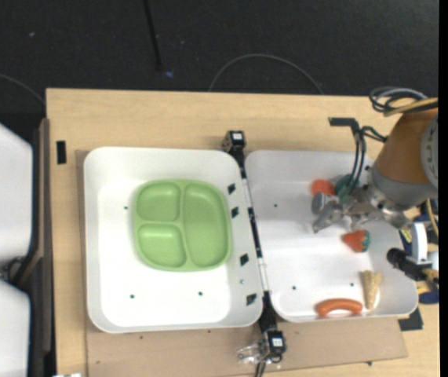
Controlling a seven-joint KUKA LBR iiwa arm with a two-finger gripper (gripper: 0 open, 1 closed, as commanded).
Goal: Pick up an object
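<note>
- A light wooden surface (169,120) carries two shallow white plastic bins side by side, seen from above at a slant.
- The left white bin (110,289) holds a pale green plastic plate (183,225) with three compartments, lying flat near its middle.
- The right white bin (286,265) adjoins it along a seam set with small black clips (249,259).
- Black clamps sit at the far end (234,140) and the near end (272,341) of that seam.
- Thin dark cables (263,57) curve across the black floor (208,22) beyond the surface.
- White box-like shapes (4,203) stand at the left edge, off the surface.
</note>
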